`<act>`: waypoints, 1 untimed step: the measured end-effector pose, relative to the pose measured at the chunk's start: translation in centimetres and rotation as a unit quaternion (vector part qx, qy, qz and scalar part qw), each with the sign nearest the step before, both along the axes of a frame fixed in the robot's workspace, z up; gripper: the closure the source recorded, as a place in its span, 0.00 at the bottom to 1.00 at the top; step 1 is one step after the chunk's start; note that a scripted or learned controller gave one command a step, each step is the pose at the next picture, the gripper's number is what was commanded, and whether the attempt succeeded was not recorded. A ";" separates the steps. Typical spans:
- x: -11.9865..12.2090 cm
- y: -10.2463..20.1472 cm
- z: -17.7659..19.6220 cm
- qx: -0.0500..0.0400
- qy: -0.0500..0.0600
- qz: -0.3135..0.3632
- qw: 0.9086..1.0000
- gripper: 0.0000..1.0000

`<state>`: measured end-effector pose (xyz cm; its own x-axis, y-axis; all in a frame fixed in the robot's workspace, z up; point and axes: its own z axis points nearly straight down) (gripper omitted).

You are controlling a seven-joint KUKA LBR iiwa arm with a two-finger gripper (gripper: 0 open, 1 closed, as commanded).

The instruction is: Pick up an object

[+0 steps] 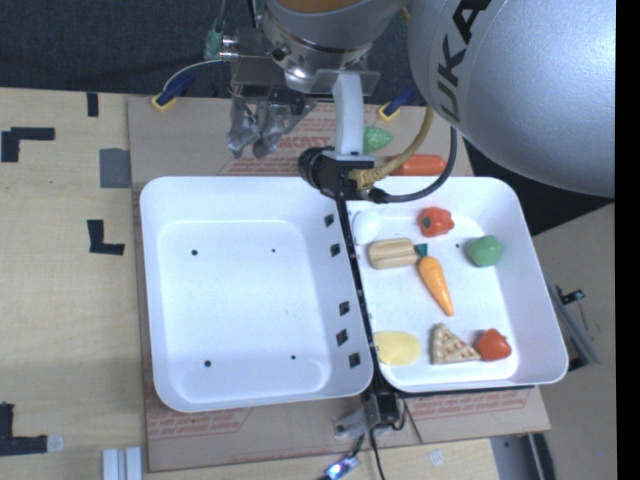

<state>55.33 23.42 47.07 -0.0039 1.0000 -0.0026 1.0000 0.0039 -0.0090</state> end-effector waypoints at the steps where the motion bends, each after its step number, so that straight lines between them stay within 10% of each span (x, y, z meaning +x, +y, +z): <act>1: 0.6 -3.9 6.7 0.002 -0.007 -0.002 1.000 1.00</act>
<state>55.95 19.49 53.82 0.0006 1.0000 0.0010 1.0000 -0.0006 0.0044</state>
